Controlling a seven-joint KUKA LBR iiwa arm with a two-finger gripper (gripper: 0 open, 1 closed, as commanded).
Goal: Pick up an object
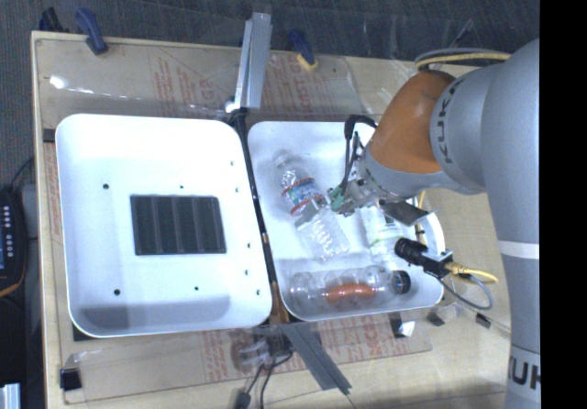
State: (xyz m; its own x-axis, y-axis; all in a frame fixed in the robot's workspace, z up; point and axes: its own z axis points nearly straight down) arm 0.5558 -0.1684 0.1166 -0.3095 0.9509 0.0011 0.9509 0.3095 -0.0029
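Your bench: pale board top with faint red print, seen at a slant. Two shallow white bins sit on it side by side, touching at a dark seam: left bin, right bin. Blue clamps grip the far edge.

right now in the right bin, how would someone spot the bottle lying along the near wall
Find the right-hand white bin, the one under the grey arm. Follow its near wall to the clear plastic bottle lying on its side along it. Unlike the upper clear bottle with the blue and red label, it has a dark cap and something orange-red inside.
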